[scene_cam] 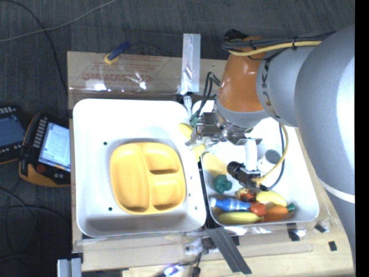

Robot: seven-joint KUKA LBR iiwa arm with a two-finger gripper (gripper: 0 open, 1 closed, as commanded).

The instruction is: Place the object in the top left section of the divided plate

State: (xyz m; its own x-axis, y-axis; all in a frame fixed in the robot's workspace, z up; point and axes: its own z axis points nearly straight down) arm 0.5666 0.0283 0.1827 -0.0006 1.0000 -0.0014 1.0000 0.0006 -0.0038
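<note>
Arm [323, 85]: we saw it closest, reaching over the right bin [305, 209].
Gripper [199, 136]: grip state we couldn't tell.
Divided plate [149, 176]: yellow, in the left bin [92, 212].
Toys [251, 203]: piled in the right bin.

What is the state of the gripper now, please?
Gripper: cannot be told; it hangs over the wall between the two bins, hidden under the wrist.

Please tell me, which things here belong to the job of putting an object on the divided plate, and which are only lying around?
For the job:
- yellow divided plate in the left bin
- arm's gripper
- toy food in the right bin

Lying about:
- handheld controller
- plastic bag
- cables
</note>
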